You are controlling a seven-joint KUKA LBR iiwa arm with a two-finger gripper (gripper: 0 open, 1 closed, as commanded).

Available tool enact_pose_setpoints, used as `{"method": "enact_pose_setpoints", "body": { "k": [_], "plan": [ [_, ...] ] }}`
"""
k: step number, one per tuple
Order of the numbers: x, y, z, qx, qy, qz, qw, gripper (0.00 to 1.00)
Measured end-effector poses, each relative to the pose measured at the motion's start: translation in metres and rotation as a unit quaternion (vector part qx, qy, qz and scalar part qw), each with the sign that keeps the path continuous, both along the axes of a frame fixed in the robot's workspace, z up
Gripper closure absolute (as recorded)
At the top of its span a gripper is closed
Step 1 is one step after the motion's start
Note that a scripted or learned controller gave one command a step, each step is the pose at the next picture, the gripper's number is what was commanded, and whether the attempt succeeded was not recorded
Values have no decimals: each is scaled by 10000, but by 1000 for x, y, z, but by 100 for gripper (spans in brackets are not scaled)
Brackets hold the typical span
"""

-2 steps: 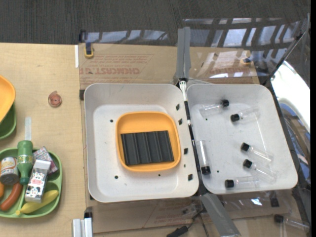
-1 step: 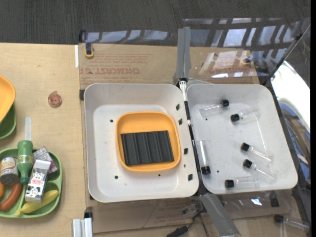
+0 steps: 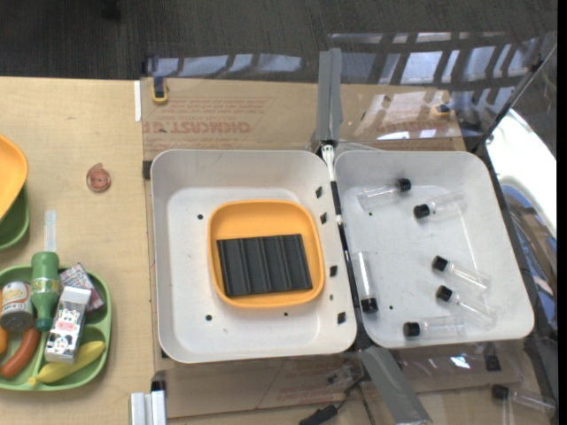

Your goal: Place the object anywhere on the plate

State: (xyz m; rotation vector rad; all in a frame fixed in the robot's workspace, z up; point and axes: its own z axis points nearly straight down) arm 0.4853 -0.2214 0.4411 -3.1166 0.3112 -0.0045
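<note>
Clear plastic vials with black caps (image 3: 425,209) lie scattered in the right white bin (image 3: 496,237), well apart from the orange square plate (image 3: 263,215) in the left bin. The tool's state cannot be told. A good pick would likely take an isolated vial across its body.
</note>
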Motion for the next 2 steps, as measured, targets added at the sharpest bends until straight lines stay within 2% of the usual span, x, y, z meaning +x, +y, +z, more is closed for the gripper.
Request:
{"method": "enact_pose_setpoints", "body": {
  "k": [2],
  "plan": [
    [0,1,1,-1,-4,-1,10000,0]
  ]
}}
